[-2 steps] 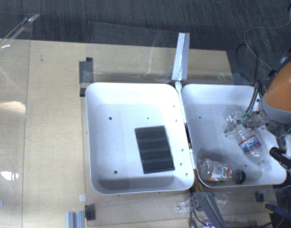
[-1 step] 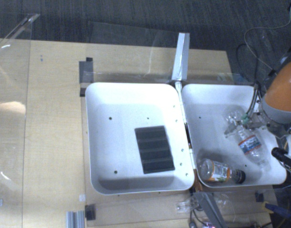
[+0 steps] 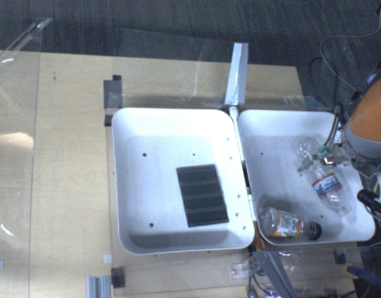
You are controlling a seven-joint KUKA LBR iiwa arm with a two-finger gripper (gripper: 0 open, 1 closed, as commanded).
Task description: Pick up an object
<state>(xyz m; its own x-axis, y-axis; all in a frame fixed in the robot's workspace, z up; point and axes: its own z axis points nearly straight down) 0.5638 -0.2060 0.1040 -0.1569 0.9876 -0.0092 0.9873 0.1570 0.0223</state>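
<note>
1. Tool (image 3: 327, 160) sits low in the right bin (image 3: 271, 135), at its far-right side, under the orange band of the arm (image 3: 370, 120); can't tell its state, too small & cluttered w/ glare.
2. Directly under/just beside the tool: a clear plastic bottle w/ blue-red label (image 3: 327, 188), lying on the bin floor. Looks like the likely target, but nothing visibly gripped.
3. Left of tool, just beside it: crumpled clear plastic bit (image 3: 307, 154).
4. Below-left of tool, near the bin's front wall: a jar w/ orange label & dark cap (image 3: 289, 223), lying on its side.
5. Well left of tool, in the left bin (image 3: 134, 141): dark ribbed flat pad (image 3: 202, 195).
6. Progress, my read: approach done, tool at grasp height; grip unconfirmed, lift not yet done. Pick remains to be proven.
</note>
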